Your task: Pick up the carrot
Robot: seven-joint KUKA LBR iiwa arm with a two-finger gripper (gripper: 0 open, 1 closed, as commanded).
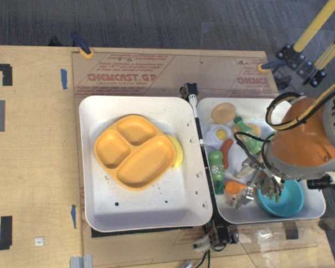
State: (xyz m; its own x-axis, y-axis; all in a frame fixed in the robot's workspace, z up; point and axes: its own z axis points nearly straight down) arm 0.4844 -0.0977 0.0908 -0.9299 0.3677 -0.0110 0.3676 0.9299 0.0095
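The arm (pixel 304 141) covered a large part of the right bin (pixel 318 208), and we could not see what lay under it. The blue bowl (pixel 285 201) was partly hidden by the gripper (pixel 257 186). We could not tell whether the small orange piece (pixel 233 187) beside the gripper was the carrot.

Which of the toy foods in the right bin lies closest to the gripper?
The small orange piece, probably the carrot, just left of the gripper. The green piece, red piece and fried egg lie farther up the bin.
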